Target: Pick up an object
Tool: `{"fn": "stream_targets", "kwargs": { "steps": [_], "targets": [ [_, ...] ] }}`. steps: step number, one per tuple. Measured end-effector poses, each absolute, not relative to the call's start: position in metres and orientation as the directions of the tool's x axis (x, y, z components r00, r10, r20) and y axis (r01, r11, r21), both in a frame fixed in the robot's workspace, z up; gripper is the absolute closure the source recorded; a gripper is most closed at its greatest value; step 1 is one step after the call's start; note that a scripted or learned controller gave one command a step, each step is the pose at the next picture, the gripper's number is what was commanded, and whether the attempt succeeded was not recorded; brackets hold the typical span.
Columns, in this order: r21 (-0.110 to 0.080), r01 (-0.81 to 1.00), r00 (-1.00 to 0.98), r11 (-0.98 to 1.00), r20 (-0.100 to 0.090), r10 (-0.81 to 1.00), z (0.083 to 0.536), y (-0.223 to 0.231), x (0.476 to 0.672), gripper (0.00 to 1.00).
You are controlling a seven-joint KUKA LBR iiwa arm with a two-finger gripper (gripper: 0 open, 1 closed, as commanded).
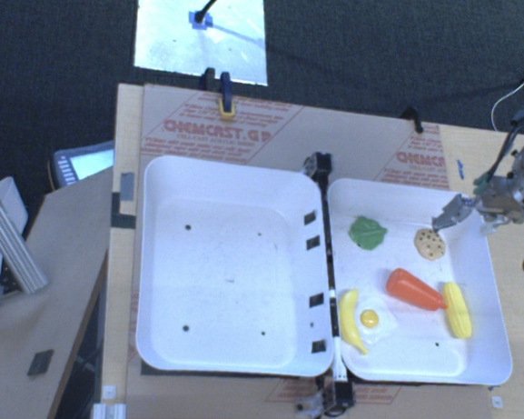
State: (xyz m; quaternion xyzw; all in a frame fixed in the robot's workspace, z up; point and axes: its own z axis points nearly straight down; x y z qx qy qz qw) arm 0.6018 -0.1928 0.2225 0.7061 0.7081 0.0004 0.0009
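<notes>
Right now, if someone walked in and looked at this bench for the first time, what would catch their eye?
Probably the bright toy food clustered in the right bin: an orange carrot beside a yellow corn cob, a banana and fried egg near the divider, plus a green leaf and a cookie. The hand hangs just above the cookie, reaching in from the right.

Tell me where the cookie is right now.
The cookie lies in the right bin, near its far right corner, right of the green lettuce piece and above the carrot, with the gripper just above it.
</notes>
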Motion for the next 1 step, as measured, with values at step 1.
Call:
{"fn": "stream_targets", "kwargs": {
  "steps": [1],
  "targets": [
    [0.005,1.0,-0.005,0.005,0.0,1.0,0.2766,-0.1603,0.5429,0.0]
  ]
}}
